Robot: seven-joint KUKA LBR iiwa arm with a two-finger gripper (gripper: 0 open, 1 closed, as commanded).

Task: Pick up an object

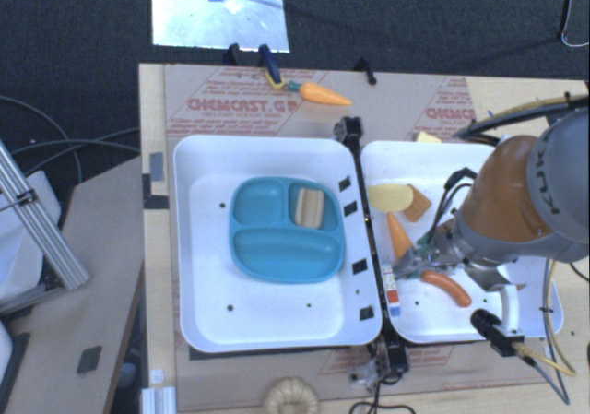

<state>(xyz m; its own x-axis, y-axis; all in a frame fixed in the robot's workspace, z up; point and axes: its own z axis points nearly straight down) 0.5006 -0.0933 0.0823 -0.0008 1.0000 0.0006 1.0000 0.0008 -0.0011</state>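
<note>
My gripper (412,264) is low in the right bin (442,334), near its left wall, under the grey and orange wrist. It sits between an orange carrot stick (397,235) just behind it and a red-orange sausage (448,289) just in front of it. Nothing is visibly held. A pale yellow slice (389,197) and a brown-orange wedge (418,206) lie further back in the same bin. The arm hides the right part of this bin.
The left bin (212,311) holds a blue divided plate (277,246) with a tan piece (310,207) in its back right compartment. A toy carrot (318,94) lies on the board behind the bins. A beige ring (290,396) sits at the front edge.
</note>
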